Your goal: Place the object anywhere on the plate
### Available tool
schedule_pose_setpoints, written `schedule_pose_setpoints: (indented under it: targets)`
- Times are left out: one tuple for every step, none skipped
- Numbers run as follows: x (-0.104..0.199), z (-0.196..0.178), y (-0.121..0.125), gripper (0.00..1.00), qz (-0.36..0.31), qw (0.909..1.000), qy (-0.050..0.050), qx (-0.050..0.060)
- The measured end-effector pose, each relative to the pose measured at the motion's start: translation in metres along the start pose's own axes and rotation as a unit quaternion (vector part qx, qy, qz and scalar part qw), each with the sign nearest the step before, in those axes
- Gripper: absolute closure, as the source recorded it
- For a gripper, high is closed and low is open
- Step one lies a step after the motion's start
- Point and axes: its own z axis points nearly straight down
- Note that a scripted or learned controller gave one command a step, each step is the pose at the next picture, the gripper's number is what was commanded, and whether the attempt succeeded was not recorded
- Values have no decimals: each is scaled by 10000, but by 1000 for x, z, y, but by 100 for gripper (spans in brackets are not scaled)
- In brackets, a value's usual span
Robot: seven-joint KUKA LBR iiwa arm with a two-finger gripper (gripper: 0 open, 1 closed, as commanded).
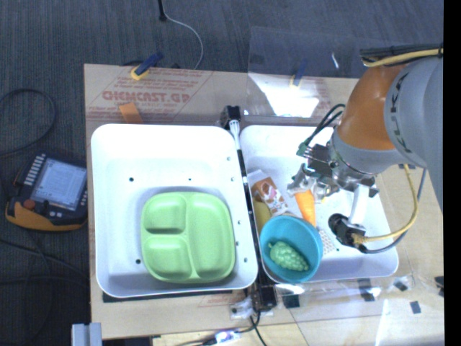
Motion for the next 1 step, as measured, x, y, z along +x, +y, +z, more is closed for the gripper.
schedule_pose_setpoints:
  targets:
    - [75, 30, -1, 100, -940, 9956, 13, 21]
